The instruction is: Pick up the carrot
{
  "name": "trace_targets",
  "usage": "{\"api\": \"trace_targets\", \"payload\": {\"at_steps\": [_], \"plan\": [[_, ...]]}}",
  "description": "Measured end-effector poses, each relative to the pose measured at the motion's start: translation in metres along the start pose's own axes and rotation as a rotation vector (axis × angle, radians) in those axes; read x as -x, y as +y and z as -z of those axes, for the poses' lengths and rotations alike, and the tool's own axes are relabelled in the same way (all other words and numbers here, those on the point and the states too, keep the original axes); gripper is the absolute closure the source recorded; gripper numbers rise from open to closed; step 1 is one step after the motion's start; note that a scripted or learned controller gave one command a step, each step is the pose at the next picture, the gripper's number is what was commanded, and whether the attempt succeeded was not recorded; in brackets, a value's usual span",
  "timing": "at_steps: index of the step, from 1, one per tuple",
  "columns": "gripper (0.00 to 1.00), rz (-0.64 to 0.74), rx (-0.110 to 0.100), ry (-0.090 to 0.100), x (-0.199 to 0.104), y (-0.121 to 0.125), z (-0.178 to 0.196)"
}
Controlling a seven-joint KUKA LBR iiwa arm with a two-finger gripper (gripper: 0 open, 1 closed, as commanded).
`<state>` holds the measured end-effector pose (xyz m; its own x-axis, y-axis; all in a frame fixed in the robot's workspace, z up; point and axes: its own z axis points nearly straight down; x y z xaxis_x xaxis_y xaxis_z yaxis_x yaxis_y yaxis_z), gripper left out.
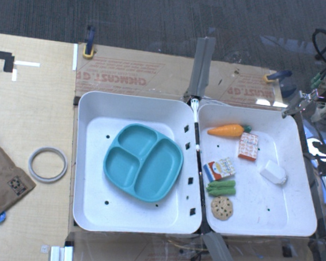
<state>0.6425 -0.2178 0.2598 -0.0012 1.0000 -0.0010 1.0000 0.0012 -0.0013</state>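
We are looking at the carrot [226, 130], which is lying on its side in the upper left part of the right bin [293, 216], a little right of the middle of the frame. Its orange tip is pointing to the left, toward the wall where the two bins are meeting, and its green end is pointing right. It is resting flat on the floor of the bin, so we are judging that a grasp from above, across its thin body, is the natural one.

The arm [320, 97] is waiting at the upper right of the frame among cables, well apart from the carrot. The end of it is too small and cluttered here, so we cannot tell whether it is open or closed, and nothing is visibly being held.

Around the carrot, a red and white box [249, 146] is sitting just beside its green end, slightly lower. We are thinking this is the main thing in the way, together with the bin wall near the tip. Lower in the same bin a small packet [220, 168], green pods [221, 188] and a cookie [222, 208] are lying in a column, and a white block [274, 173] is lying further right, all apart from the carrot.

The left bin [89, 148] is holding a teal plate [143, 162]. On the table [20, 112] at the left, a tape ring [48, 163] is lying.
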Motion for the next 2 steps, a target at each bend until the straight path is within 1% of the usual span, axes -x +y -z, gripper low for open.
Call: {"api": "trace_targets", "payload": {"at_steps": [1, 2], "plan": [[0.00, 0.209, 0.000, 0.000, -0.095, 0.017, -0.045], [0.00, 0.187, 0.010, -0.002, -0.105, 0.019, -0.153]]}}
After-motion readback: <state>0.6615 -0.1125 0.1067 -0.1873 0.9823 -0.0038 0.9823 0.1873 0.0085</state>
